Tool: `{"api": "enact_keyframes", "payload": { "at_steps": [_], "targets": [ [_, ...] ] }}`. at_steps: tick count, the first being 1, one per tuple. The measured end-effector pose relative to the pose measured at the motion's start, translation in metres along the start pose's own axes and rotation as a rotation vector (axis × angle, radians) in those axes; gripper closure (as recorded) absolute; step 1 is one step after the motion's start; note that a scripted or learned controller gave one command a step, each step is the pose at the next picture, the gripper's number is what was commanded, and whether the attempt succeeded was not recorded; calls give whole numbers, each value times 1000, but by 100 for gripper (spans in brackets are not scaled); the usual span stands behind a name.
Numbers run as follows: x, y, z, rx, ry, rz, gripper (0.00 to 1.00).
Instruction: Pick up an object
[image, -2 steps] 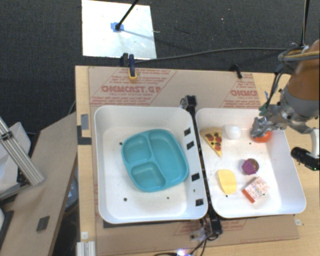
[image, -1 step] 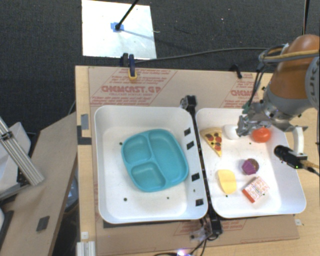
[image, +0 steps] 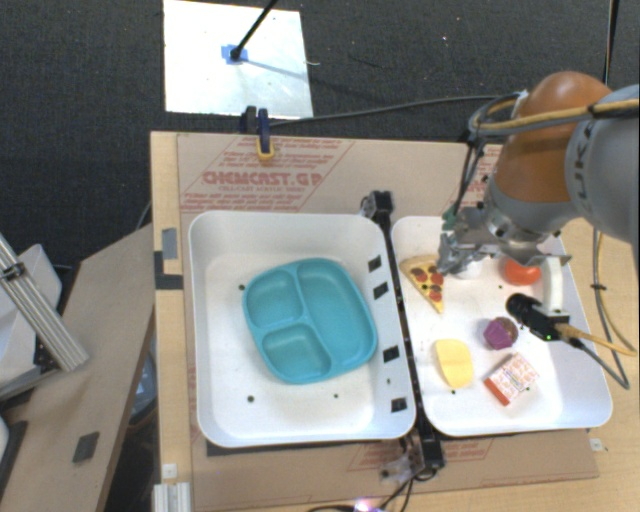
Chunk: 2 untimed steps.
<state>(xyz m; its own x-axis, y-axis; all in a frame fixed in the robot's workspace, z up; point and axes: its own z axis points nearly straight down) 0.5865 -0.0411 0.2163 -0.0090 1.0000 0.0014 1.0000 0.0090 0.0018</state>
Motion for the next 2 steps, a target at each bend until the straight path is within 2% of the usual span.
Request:
{"api": "enact_keyframes", "payload": {
  "at_steps": [1,2],
  "targets": [
    [44,12,-2,-1,1,-1,100],
    [104,13,3,0,1,-2,100]
  ]
}}
